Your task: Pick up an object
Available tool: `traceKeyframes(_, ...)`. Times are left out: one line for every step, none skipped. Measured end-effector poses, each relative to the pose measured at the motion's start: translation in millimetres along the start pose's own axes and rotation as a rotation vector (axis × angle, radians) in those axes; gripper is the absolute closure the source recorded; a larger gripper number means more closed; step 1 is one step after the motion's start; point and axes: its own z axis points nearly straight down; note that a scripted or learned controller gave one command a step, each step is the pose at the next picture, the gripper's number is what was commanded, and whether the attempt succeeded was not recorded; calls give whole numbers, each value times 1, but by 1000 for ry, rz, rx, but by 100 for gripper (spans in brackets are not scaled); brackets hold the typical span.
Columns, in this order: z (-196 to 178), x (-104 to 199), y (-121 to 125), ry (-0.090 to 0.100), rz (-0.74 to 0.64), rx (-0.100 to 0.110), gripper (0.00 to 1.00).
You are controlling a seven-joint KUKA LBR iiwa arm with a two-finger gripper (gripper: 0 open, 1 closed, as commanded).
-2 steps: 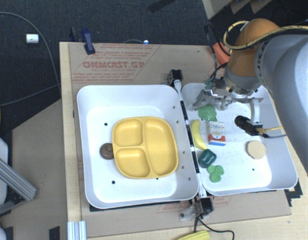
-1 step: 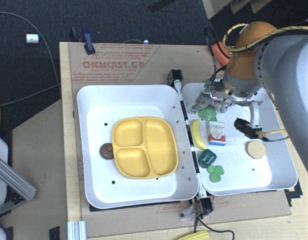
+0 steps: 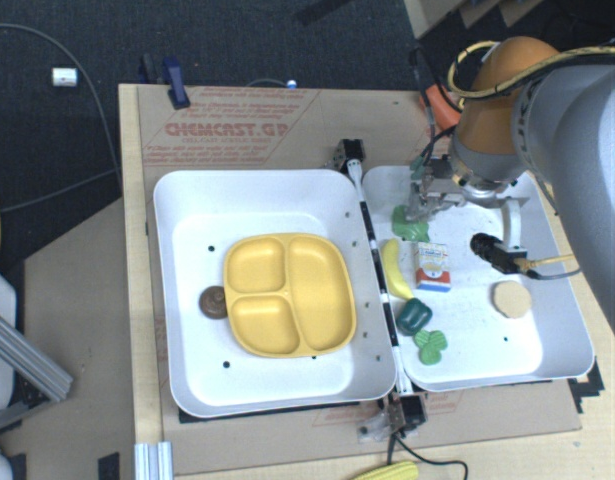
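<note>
My gripper (image 3: 423, 204) hangs over the far left part of the right bin (image 3: 547, 353). Just under and in front of it lies a light green item (image 3: 409, 227); whether the two touch is unclear. A yellow banana (image 3: 392, 269) rests along the bin's left wall. A small white carton with red and blue print (image 3: 433, 266) sits beside it. Nearer the front are a dark green pepper-like piece (image 3: 414, 315) and a small light green piece (image 3: 430, 344). A beige round object (image 3: 511, 299) lies to the right.
The left bin (image 3: 182, 228) holds a yellow divided plate (image 3: 287, 293) with a brown disc (image 3: 214, 301) at its left side. The grey arm with its orange band (image 3: 507, 88) reaches in from the upper right. Brown cardboard (image 3: 227, 128) lies under both bins.
</note>
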Motion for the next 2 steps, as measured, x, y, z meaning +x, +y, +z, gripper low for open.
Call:
traceKeyframes(0, 0, 0, 0, 0, 1, 0)
traceKeyframes(11, -4, 14, 0, -2, -1, 0)
